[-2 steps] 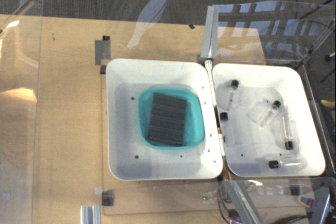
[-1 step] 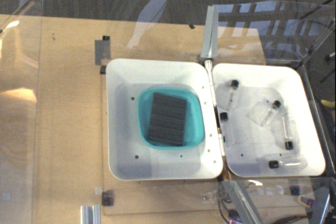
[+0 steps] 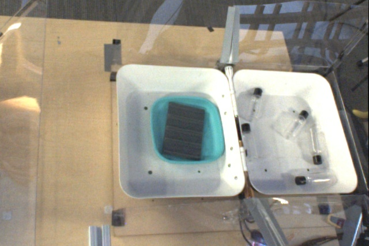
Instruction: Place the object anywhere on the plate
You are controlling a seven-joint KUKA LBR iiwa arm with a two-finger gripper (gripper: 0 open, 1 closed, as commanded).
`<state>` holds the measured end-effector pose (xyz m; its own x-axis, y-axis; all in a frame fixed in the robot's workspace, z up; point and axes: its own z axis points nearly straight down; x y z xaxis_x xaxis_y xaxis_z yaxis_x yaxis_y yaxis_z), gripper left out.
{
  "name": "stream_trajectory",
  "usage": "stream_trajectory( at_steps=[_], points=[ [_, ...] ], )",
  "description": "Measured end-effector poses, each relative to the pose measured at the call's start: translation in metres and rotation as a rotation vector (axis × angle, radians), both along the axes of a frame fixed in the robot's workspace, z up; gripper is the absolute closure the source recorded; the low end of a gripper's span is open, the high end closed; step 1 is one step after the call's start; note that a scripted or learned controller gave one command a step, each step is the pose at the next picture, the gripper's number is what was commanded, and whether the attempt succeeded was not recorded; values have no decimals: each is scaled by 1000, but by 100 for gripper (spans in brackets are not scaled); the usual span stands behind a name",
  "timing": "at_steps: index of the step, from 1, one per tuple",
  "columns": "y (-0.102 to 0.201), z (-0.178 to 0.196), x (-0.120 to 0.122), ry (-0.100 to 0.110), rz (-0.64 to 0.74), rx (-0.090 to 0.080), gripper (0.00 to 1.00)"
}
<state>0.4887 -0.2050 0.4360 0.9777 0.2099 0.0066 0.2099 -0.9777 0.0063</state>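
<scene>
Block (image 3: pixel 184 131) lies flat on the plate (image 3: pixel 216 138) in the left bin (image 3: pixel 132 176) — placed, I judge, so nothing is left to carry — vials (image 3: pixel 253 102) lie scattered in the right bin (image 3: pixel 340 176); my tool's state I cannot tell.

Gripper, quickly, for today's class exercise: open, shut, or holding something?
Gripper: cannot be told. The grey block lies on the teal plate.

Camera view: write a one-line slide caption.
Dark ridged block resting on teal plate in left bin; clear vials scattered in right bin.
</scene>
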Motion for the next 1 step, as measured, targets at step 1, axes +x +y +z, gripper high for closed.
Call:
stream_trajectory(
  at_steps=[1],
  points=[
    [0, 0, 12, -1, 0, 0, 0]
  ],
)
